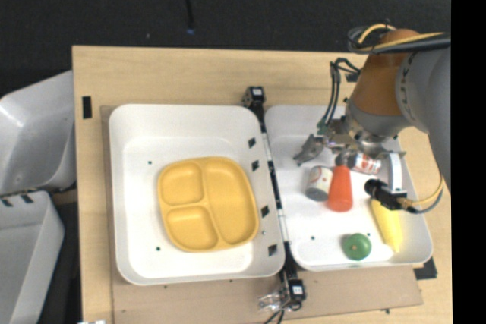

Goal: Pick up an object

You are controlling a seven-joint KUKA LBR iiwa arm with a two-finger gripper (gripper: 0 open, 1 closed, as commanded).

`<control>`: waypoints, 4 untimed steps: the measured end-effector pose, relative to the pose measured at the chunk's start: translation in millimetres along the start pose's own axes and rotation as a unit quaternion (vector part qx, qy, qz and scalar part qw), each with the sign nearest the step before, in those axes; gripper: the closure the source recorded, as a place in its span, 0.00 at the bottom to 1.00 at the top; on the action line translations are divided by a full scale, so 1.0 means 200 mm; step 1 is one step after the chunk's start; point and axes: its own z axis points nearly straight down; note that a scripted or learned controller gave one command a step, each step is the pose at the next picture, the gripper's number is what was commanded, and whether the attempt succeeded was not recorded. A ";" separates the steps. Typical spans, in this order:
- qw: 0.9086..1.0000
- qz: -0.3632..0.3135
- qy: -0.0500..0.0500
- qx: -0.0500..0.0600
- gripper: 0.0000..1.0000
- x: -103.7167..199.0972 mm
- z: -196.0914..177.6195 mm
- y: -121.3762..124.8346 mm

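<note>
The end effector (343, 149) hangs over the upper part of the right-hand white bin (304, 239); whether it is open or closed cannot be determined. The orange plastic cone-shaped object (340, 187) stands just below it, towards the bin's near edge, beside a small white-and-red canister (318, 182). Its long axis runs roughly up-down in view.

1 fixed overhead camera, slanted, both bins (121, 163)

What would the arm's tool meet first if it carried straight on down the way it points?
Probably the orange plastic cone-shaped object just below the tool, or the small white cylinder beside it; depth is unclear from this slanted view.
</note>
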 end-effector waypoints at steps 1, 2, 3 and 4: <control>1.000 0.002 0.000 0.000 0.00 -0.01 0.15 0.00; 1.000 0.004 0.000 -0.003 1.00 -0.01 0.09 0.01; 1.000 0.002 0.001 -0.004 1.00 0.01 -0.19 -0.03; 1.000 -0.002 0.000 -0.004 1.00 0.00 -0.46 -0.03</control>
